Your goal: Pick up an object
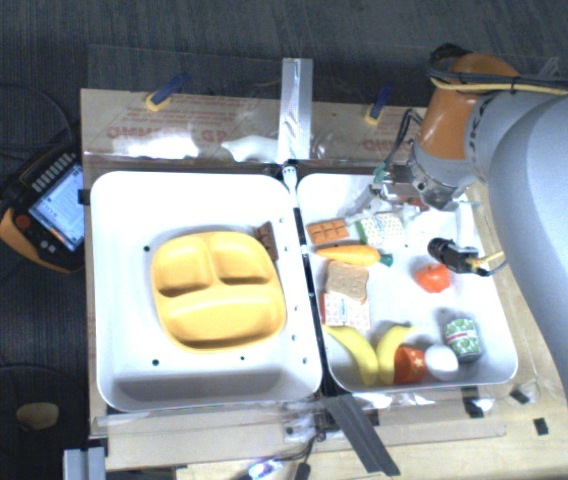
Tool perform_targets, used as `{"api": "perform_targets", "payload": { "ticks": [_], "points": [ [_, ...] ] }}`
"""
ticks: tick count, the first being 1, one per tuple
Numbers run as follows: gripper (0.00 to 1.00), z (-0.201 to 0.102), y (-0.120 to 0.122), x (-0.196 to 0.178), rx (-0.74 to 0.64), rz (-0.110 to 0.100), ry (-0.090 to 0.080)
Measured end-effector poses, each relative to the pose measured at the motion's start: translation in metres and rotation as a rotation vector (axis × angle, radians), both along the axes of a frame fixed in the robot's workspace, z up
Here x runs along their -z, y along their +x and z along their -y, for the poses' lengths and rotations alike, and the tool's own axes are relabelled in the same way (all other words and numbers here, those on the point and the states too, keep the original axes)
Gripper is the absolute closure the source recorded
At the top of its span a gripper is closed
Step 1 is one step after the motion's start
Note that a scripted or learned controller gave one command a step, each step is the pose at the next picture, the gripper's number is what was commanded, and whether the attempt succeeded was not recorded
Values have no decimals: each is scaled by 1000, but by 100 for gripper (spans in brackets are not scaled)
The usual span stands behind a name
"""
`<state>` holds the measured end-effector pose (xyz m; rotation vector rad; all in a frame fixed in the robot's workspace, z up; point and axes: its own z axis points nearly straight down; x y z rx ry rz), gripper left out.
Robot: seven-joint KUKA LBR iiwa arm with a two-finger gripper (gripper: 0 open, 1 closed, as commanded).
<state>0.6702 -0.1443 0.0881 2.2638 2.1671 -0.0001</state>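
Overhead, arm (524, 168) bent inward, end effector (396, 190) above right bin's (499, 353) far edge

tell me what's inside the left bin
A yellow divided tray lies in the left bin, with a small brown piece at its upper right corner. Anything under the tray is covered.

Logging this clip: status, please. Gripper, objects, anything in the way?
Gripper over right bin, far edge, holding nothing visible. Carrot and waffle lie nearest. Yellow tray sits in left bin. Nothing blocking.
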Motion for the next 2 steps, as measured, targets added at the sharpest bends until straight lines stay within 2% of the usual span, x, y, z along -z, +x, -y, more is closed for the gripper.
{"api": "perform_targets", "payload": {
  "ticks": [1, 2],
  "points": [
    [100, 0, 0, -9, -1, 0, -2],
    [100, -46, -1, -108, 9, -6, 5]
  ]
}}
